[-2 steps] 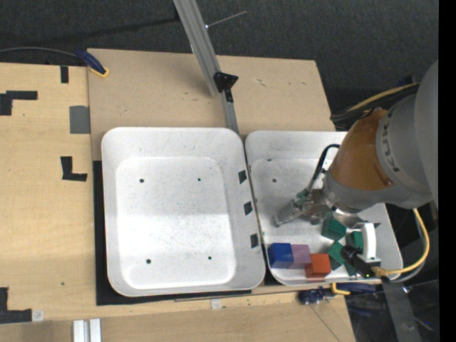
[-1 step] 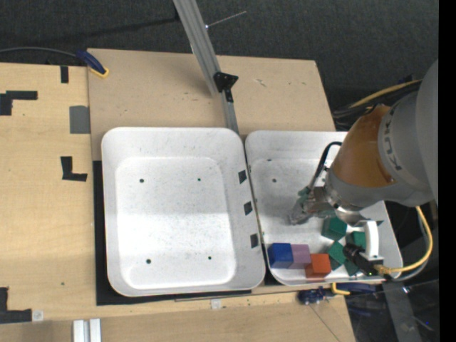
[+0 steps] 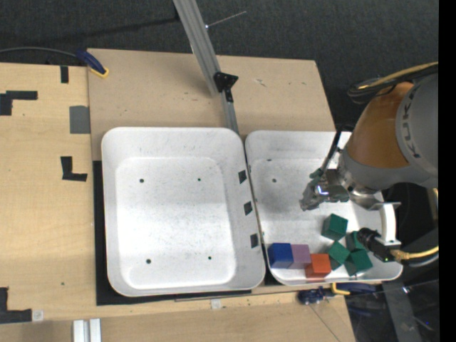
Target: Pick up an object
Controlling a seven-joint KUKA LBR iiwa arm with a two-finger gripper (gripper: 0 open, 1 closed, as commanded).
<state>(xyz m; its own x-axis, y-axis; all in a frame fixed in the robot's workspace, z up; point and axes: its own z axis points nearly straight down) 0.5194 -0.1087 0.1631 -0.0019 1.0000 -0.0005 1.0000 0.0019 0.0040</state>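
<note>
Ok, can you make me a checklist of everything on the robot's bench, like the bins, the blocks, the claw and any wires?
Surface: wooden bench with black tape marks and two white bins side by side.
Job's things: right bin holds blocks bunched at its near right corner: blue block, purple block, orange block, green blocks.
Clutter: left bin, nothing seen inside.
Grippers: gripper over the right bin, above the blocks; nothing seen between its fingers.
Cables: yellow cable looping over the arm; a dark cable at the bench's far left edge.
Surroundings: slanted metal pole, dark floor.
</note>
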